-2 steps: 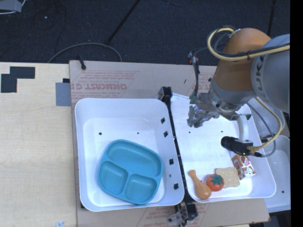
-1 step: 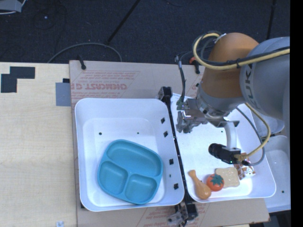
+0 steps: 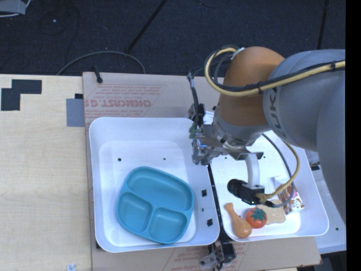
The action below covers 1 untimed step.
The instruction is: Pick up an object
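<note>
hand [image 3: 198, 150] parked over the rim where the two bins meet, can't tell if it's wide or narrow tbh, red tomato [image 3: 256, 218] touching a tan drumstick-looking toy [image 3: 240, 223] at the right bin's [image 3: 317, 219] near end, blue divided plate [image 3: 155, 205] in the left bin [image 3: 104, 151]

Left bin [image 3: 107, 168]: blue divided plate [image 3: 155, 205]. Right bin [image 3: 315, 210]: red tomato [image 3: 256, 218] just beside tan drumstick [image 3: 238, 222]. Gripper [image 3: 198, 157] above the bins' shared rim.

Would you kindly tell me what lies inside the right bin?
A tan drumstick-shaped toy, a red tomato-like toy and a patterned packet; the arm covers the right bin in its far part.
</note>
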### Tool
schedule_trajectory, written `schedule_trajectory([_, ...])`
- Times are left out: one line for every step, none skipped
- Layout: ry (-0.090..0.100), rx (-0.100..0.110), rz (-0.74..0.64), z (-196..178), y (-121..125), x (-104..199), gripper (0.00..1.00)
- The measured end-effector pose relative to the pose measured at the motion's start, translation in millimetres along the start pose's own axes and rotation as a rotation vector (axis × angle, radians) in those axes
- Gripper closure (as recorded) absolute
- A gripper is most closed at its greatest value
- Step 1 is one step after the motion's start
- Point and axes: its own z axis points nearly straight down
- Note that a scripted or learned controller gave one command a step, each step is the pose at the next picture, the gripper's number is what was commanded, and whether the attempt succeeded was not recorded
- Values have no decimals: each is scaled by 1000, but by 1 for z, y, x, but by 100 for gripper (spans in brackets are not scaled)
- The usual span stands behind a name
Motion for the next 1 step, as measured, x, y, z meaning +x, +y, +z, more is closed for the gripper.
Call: schedule_trajectory([-1,1,0,-3,-30,38,100])
